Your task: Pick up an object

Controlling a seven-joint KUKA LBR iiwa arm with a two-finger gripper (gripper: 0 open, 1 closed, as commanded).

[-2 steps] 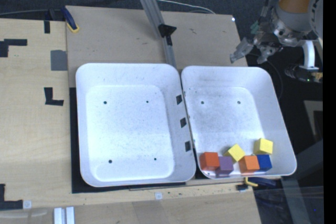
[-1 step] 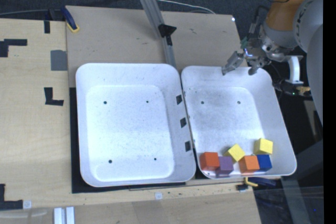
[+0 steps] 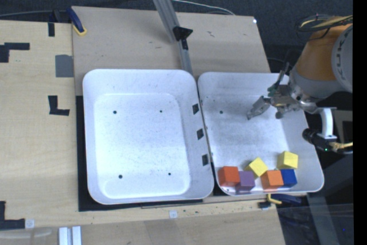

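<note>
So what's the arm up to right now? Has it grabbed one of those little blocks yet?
Gripper over the right bin, nothing between its fingers. Blocks clustered at the bin's near edge, untouched. Nothing between gripper and blocks.

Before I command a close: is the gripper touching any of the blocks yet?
Apart. The camera view shows the gripper over bare floor in the middle of the right bin, with open white floor between it and the blocks clustered along the bin's near edge.
</note>
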